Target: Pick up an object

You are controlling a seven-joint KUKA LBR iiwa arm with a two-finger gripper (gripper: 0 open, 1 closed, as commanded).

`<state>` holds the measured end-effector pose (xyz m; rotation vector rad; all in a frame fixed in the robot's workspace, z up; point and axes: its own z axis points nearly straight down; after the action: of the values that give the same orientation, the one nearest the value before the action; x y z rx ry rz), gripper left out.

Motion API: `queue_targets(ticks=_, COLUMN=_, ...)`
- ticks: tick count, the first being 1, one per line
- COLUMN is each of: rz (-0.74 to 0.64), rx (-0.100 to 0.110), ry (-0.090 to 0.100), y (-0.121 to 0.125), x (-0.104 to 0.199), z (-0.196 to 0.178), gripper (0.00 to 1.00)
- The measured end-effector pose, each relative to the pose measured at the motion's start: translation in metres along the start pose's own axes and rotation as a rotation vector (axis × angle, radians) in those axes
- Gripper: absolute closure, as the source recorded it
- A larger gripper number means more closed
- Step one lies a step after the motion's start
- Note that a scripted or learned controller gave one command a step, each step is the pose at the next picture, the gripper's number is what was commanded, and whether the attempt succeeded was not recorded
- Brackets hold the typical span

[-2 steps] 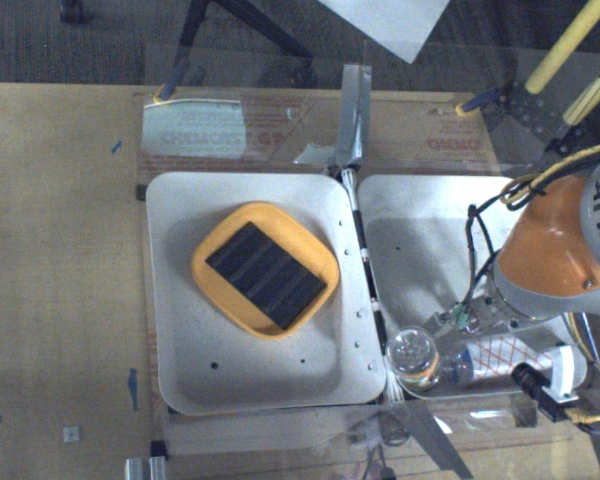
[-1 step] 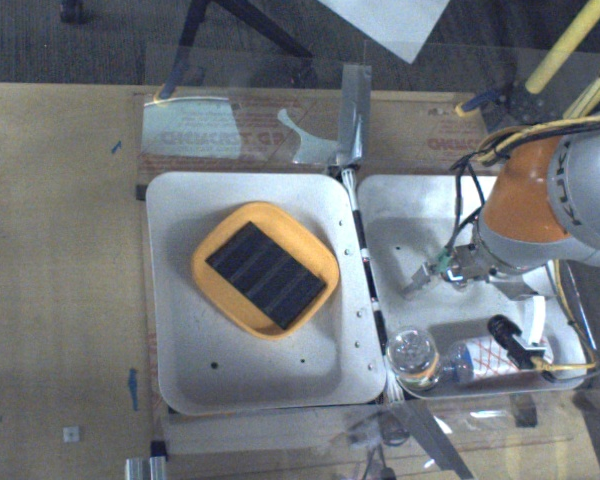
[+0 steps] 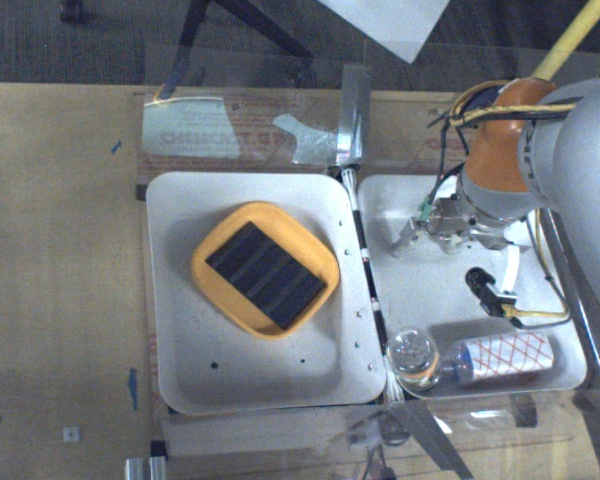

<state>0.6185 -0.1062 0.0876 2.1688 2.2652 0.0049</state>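
Two shallow white bins sit side by side on a wooden tabletop (image 3: 50, 268), seen from above at a slant. The left bin (image 3: 170, 368) holds a yellow-orange rounded square object (image 3: 265, 268) with a dark ribbed panel on its top; it lies near the middle of that bin, turned at an angle. The right bin (image 3: 420, 278) holds a clear plastic bottle (image 3: 475, 358) lying on its side along the near edge, its cap end toward the divider between the bins and a label of red crosshatch on white around its body. The grey arm (image 3: 570, 148), with its orange band, reaches in from the right and hangs over the far part of the right bin. Its jaws (image 3: 412, 230) point left, low over the bin floor, well apart from the bottle. Whether they are open or closed cannot be told. Nothing shows between them.
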Motion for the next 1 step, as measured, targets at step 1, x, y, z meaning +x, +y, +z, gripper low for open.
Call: queue_targets(ticks=1, rz=-0.048, rx=0.004, ry=0.0, y=-0.0117, x=-0.0629, z=-0.053, gripper=0.0)
